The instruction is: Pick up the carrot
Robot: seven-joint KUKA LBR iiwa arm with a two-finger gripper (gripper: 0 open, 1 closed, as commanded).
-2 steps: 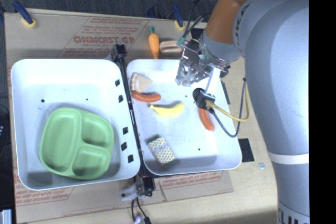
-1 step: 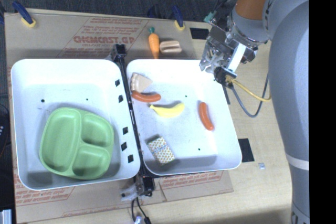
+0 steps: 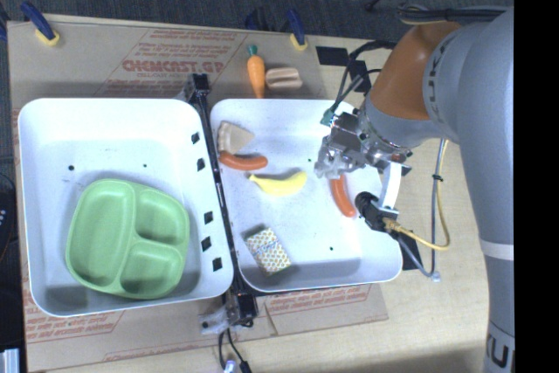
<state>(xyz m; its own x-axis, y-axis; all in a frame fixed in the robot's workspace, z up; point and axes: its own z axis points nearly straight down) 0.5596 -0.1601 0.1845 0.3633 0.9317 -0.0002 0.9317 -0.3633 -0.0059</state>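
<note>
Here the gripper (image 3: 336,168), a cluster of grey metal blocks at the end of the smooth grey arm (image 3: 463,92) with its glossy orange band, hangs low over the right-hand white bin (image 3: 384,262). Whether its jaws are spread or pressed together cannot be told from this slanted view; the wrist body hides their tips. Just below the jaws, and so near that contact cannot be judged, lies a short orange-red sausage-like piece (image 3: 343,197), rounded at both ends, tilted along the bin floor.

The carrot (image 3: 255,72) is well apart from the jaws, up and to their left, outside the bins on the brown printed cardboard (image 3: 157,57); it is a small tapered orange cone with a green tuft on top, standing lengthwise beside a tan, layered sandwich-like toy (image 3: 283,79).

To the left of the jaws, inside the same bin, lie a curved yellow banana (image 3: 279,183), a glossy red-orange hot dog (image 3: 243,160) and a pale beige wedge (image 3: 232,136). Lower left of the jaws sits a small patterned packet (image 3: 269,250). In the left bin (image 3: 35,127) rests a matte green tray (image 3: 128,238) with rounded compartments.
</note>
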